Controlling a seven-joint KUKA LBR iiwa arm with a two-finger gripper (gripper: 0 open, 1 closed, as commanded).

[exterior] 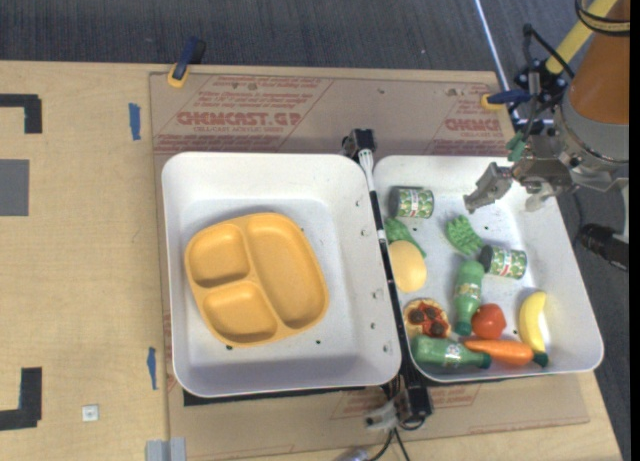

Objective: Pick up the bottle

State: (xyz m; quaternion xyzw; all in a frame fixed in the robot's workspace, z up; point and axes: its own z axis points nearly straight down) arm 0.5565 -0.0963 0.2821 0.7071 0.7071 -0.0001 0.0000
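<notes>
While reaching from right | pincer (512,192) spread above right bin (585,279)

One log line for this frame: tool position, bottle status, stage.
tool: above right bin's upper area | upright green plastic bottle: lying among toy food, untouched | second green bottle: on its side near front | stage: approach, no grasp

Green bottle (467,295) upright-tilted, right bin centre, beside tomato.

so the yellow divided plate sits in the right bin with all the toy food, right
Not quite. The camera view shows the yellow divided plate in the left bin, alone. The toy food, including a green bottle and a banana, lies in the right bin.
</notes>
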